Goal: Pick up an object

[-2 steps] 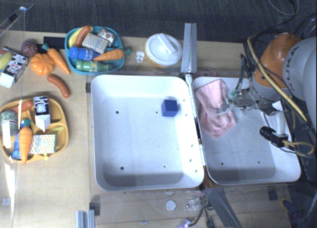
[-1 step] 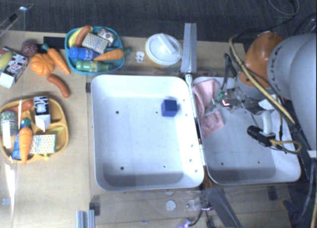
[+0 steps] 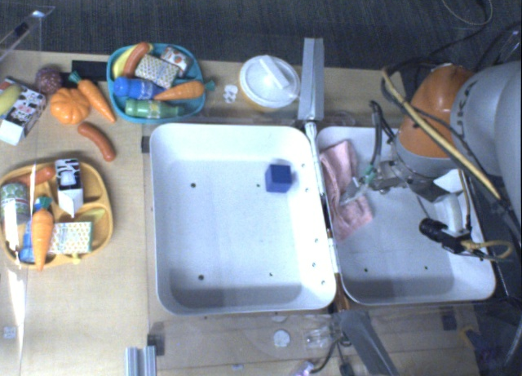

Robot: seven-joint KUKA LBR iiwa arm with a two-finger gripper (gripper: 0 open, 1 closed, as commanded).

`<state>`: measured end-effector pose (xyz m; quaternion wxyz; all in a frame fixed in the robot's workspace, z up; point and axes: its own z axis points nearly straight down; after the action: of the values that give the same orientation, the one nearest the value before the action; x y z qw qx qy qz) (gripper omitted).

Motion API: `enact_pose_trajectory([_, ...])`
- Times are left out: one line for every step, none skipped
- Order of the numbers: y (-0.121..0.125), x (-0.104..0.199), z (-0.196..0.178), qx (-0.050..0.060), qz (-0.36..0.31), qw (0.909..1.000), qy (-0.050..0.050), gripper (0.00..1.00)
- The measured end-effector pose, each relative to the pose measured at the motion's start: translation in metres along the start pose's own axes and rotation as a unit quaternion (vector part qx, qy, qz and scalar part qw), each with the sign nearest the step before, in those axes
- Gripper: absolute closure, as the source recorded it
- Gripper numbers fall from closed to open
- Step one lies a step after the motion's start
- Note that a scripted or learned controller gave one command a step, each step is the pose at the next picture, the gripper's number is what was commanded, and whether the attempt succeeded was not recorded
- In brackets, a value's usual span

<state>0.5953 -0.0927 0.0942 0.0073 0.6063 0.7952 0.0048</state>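
Observation:
A small blue cube (image 3: pixel 279 177) lies in the left white bin (image 3: pixel 212 285), toward its upper right. A crumpled pink cloth (image 3: pixel 344 189) rests against the left wall of the right white bin (image 3: pixel 408 285). My gripper (image 3: pixel 361 184) reaches in from the right and hangs low over the cloth's right edge, close to it or touching it. The grey arm with its orange band (image 3: pixel 436 101) covers the upper right part of that bin.
A metal divider post (image 3: pixel 309 81) stands between the bins at the back. A white-lidded yellow bowl (image 3: pixel 267 82) sits behind the left bin. Toy food fills a blue bowl (image 3: pixel 155 81) and a yellow tray (image 3: pixel 57 211) at left. Cables (image 3: pixel 457 240) trail beside the arm.

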Motion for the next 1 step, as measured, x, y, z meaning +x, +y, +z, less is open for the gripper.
enact_pose_trajectory([-0.0135, 0.005, 0.0004, -0.003, -0.067, 0.9977, -0.002, 0.0])
